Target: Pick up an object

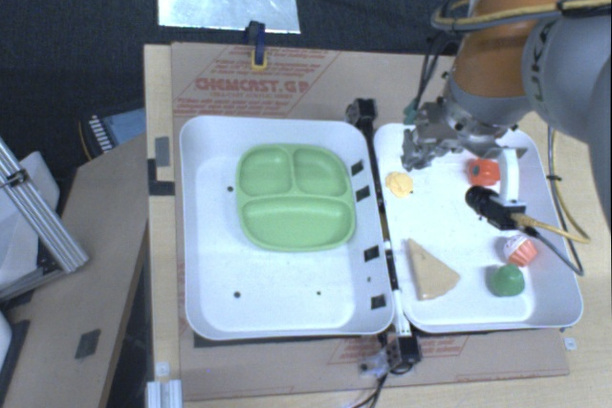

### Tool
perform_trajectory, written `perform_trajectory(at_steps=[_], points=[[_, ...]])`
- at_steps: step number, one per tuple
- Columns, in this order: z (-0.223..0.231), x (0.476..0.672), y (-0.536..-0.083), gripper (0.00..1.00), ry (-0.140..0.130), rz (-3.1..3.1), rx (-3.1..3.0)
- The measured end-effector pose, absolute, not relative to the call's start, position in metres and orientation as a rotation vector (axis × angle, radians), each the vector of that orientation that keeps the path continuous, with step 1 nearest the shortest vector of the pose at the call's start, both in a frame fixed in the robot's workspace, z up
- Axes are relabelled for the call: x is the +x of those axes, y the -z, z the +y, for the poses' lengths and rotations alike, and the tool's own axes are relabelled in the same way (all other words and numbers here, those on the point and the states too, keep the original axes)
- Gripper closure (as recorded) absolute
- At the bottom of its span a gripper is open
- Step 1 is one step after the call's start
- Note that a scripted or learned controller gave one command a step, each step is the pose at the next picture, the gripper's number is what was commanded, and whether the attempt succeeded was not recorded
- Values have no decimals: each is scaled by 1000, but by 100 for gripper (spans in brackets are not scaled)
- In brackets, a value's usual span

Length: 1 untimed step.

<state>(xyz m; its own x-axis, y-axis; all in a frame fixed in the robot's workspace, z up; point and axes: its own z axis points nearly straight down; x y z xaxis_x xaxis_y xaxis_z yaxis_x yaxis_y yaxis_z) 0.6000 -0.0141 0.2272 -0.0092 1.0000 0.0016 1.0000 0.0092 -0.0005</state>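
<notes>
Green plate [295,198] sits center of left bin [206,301]. Right bin [564,301] holds tan wedge [430,270] at 7 o'clock, yellow piece [399,183] at 10. Gripper [418,151] hangs just above yellow piece; jaw state: can't tell. Best: drop straight, center over it, w/ clearance from bin wall.

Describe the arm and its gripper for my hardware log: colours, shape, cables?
The arm is bulky and rounded, grey, with a glossy orange band above the wrist. Thin dark cables loop around the orange section, one with a yellowish stretch. The gripper is a compact grey metal assembly, darker than the arm.
</notes>
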Motion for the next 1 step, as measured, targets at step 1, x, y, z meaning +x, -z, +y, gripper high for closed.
perform_trajectory(at_steps=[1], points=[[37,590,-237,100,4,-2232,-2210]])
